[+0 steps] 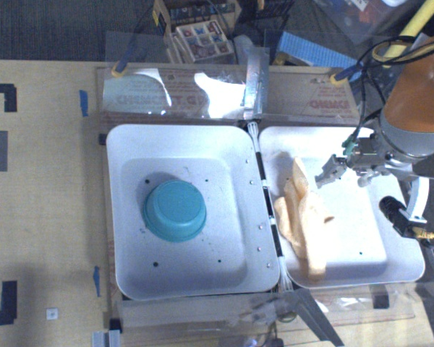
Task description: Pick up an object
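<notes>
While end effector (333,170) hovers, bowl (175,210) sits.

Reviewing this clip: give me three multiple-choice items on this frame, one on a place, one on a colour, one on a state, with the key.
1. Where does the bowl lie?
A. left bin
B. right bin
C. on the bench outside the bins

2. What colour is the bowl?
A. red
B. teal
C. black

3. How does the bowl rest?
A. upright, opening up
B. upside down, base up
C. on its side

Key: 1 A, it sits mid-floor of the left bin; 2 B, its surface is teal blue; 3 B, a flat closed base faces the camera. The gripper is over the right bin beside the pale tan object.
</notes>
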`<state>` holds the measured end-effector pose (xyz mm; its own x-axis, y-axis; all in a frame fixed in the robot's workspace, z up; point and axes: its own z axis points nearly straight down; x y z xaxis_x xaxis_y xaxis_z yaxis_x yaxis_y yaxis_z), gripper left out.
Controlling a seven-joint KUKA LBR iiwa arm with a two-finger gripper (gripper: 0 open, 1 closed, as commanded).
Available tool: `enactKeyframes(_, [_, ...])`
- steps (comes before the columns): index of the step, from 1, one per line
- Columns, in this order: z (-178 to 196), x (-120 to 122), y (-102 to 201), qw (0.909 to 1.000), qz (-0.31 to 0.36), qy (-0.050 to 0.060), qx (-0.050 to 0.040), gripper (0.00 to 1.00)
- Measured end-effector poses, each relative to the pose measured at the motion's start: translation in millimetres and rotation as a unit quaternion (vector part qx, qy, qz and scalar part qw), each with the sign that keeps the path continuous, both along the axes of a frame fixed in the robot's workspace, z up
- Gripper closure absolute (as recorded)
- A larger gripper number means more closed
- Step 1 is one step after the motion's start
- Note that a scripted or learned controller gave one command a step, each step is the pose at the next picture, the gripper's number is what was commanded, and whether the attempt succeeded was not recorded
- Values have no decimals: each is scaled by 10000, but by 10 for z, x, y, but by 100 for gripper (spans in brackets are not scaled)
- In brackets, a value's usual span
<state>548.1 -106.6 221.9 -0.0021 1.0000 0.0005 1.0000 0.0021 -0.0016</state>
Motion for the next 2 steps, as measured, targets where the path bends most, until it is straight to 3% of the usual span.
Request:
enactKeyframes(1, [-1320,249,82,9993,-357,-70,-3,0])
enactKeyframes(2, [-1215,255,63,9992,-388,-87,3,100])
